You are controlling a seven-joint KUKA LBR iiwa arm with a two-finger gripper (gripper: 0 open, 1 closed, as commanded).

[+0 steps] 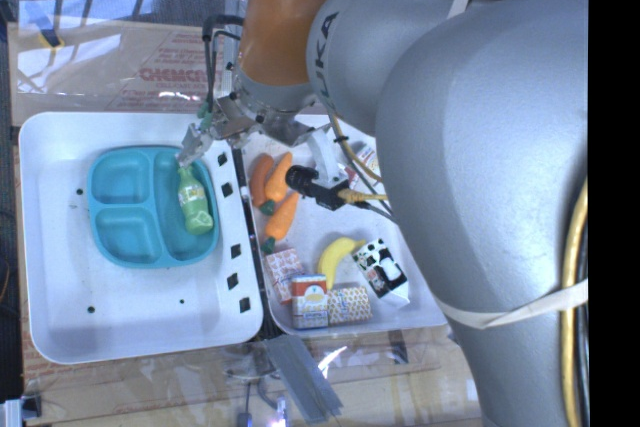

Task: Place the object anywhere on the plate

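Jaws [192, 147] hang over the upper right corner of the blue plate [150, 205], at the end of the grey arm [450, 115] that reaches in from the right with its orange band [285, 20] above the wrist. Whether they are parted or closed cannot be told; their tips are small and blurred against the plate's rim. Just below them, a green bottle [195, 200] lies in the plate's long right-hand compartment, its neck pointing up toward the jaws. The top of the bottle is very near the tips, perhaps touching, but the view does not settle whether it sits between them. The plate has three compartments, two on its left side, and it rests in the left white bin [60, 315].

In the right white bin [420, 315], partly covered by the arm, several things lie close together. Two orange carrots [275, 200] sit near the dividing wall, with a black cylindrical part of the wrist beside them. Lower down are a yellow banana [338, 257], a black-and-white carton [382, 270] just to its right, and small boxes [315, 295] along the bin's near edge. Both bins stand side by side on the table [130, 385], where a sheet of clear plastic with red lettering [110, 65] lies behind the left bin.
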